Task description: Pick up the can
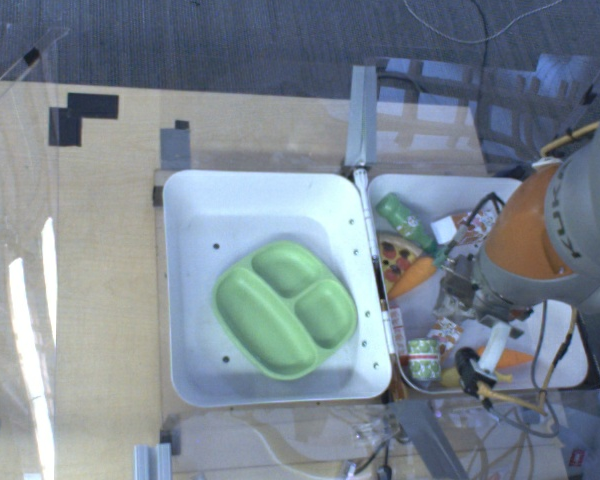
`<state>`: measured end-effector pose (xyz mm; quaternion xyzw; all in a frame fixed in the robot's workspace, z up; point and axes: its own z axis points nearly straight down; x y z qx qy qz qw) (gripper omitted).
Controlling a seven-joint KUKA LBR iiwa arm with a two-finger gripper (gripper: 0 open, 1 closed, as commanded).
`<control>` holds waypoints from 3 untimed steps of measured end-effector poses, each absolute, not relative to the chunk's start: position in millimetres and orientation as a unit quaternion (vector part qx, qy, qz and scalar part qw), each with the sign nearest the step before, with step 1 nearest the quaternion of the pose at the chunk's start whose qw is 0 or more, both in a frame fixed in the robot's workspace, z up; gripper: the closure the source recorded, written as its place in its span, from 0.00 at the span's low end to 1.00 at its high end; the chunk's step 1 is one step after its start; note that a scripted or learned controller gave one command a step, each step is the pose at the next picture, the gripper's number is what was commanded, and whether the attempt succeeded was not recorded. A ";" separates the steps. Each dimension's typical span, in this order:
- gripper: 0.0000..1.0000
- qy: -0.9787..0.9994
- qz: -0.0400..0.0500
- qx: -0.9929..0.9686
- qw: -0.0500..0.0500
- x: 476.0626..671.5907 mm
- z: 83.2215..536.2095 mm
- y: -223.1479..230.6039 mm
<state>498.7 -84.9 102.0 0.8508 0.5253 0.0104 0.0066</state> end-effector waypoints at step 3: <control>0.00 0.456 0.002 0.890 0.002 577.3 261.7 -118.9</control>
